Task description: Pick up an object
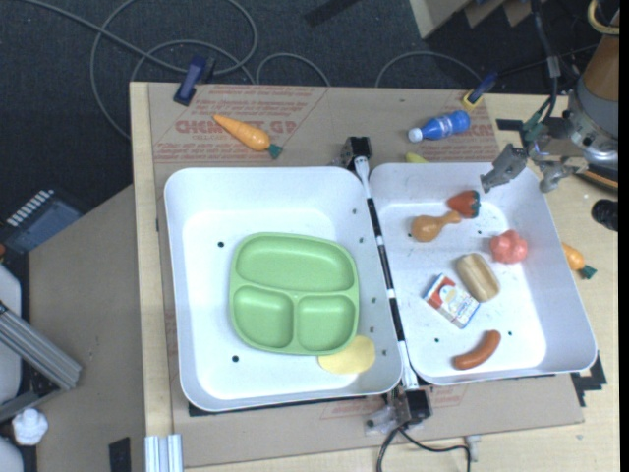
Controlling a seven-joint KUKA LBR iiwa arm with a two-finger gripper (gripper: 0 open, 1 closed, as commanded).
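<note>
gripper (pixel 501 170) is hovering at the top edge of the right bin (pixel 565 347), and you're looking at fingers standing a little apart with nothing between them. closest pick is the red strawberry-looking piece (pixel 464 203), lying just below and left of the fingertips, nearly touching the drumstick (pixel 432 226).

risk-wise, you're probably going to clip the bin rim if it drops straight down from there, since it's sitting right over the wall. and because the strawberry and drumstick are crowding each other, a finger could be landing on the drumstick and shoving both away instead of closing on one.

other stuff lying in that bin: pink lump (pixel 508 247), bread roll (pixel 479 276) leaning against a little carton (pixel 451 300), sausage (pixel 477 349) near the bottom. green divided plate (pixel 293 293) and a yellow slice (pixel 346 358) are sitting in the left bin (pixel 192 264), well apart. carrot (pixel 244 133) and blue bottle (pixel 440 126) are lying outside on the board.
</note>
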